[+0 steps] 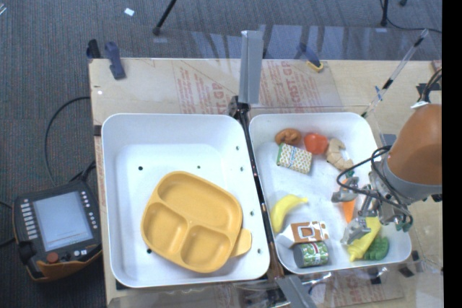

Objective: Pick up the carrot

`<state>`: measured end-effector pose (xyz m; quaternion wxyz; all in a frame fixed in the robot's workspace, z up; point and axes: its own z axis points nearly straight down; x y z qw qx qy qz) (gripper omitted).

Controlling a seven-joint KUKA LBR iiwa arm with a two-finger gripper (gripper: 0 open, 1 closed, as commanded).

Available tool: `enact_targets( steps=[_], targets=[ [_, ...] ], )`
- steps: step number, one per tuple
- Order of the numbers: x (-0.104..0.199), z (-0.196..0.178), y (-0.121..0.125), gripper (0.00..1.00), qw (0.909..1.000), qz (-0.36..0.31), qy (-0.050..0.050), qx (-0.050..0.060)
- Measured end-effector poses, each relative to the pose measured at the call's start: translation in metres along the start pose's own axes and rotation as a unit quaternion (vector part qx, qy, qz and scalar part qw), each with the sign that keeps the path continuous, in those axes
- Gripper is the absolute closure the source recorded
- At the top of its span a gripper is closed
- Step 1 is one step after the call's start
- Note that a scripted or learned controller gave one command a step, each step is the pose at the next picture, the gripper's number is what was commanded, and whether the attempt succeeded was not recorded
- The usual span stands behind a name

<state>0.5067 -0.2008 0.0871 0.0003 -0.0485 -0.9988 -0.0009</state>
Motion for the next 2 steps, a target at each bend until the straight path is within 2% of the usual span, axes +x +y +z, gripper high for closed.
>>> enact_targets(
  steps=[1, 2],
  targets=[
    [-0.001, -0.01, 0.001, 1.0, 1.0, -0.001, -0.001, 0.0],
    [-0.065, -0.001, 0.022, 1.0, 0.9923, 0.124, -0.001, 0.0]
  ],
)
